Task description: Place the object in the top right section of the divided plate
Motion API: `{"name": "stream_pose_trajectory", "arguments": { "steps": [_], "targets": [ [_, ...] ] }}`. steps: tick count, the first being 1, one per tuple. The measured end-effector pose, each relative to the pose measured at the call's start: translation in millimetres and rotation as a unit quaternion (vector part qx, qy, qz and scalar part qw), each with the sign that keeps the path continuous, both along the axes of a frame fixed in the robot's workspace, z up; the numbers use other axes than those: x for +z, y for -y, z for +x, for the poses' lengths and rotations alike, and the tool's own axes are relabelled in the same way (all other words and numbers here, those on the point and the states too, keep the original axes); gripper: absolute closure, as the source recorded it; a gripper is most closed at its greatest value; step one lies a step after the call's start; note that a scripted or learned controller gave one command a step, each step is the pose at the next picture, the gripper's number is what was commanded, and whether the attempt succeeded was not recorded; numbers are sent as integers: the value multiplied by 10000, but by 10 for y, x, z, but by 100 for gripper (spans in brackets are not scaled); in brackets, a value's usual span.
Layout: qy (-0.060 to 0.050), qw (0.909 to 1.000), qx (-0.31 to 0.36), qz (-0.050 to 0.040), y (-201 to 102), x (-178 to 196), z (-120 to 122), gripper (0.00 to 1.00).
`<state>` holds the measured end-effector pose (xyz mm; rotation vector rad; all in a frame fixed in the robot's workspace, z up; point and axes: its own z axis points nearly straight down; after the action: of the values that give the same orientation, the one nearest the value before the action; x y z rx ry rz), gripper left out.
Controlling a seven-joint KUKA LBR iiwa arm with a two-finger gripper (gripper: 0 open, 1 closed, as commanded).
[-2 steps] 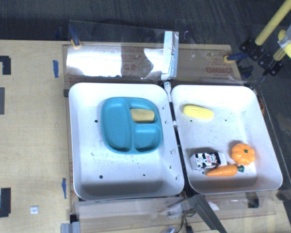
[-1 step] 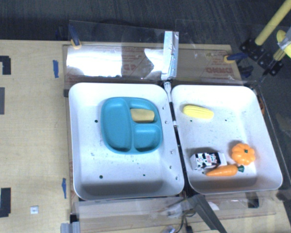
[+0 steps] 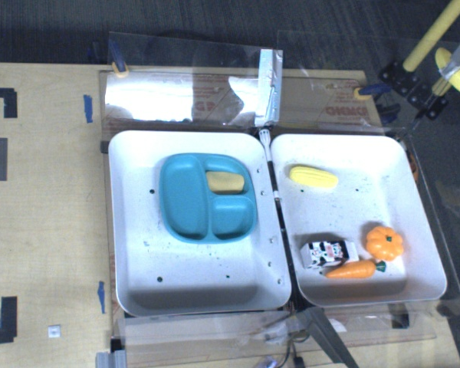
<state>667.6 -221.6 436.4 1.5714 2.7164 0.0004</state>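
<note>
Resting yellow block (image 3: 225, 182) in divided plate's (image 3: 185, 205) top right section.

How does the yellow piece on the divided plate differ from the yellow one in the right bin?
The yellow piece on the plate is blocky and a duller golden tan; the corn-like piece is longer, tapered and brighter yellow. The first lies in the top right section of the blue divided plate in the left bin; the second lies on the floor of the right bin. Both lie flat and lengthwise across the view.

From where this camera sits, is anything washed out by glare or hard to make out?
In the camera view, the clear sheet behind the left bin glares white; the divided plate and the yellow piece in it read sharply; the small black-and-white item is blurry.
</note>
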Motion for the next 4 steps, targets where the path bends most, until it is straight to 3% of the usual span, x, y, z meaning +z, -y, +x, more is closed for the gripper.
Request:
{"name": "stream_pose_trajectory", "arguments": {
  "steps": [2,3,4],
  "targets": [
    [2,9961,884,-2,1,2,0,100],
    [4,9961,883,-2,1,4,0,0],
    [22,9933,1153,-9,-424,25,-592,0]
  ]
}}
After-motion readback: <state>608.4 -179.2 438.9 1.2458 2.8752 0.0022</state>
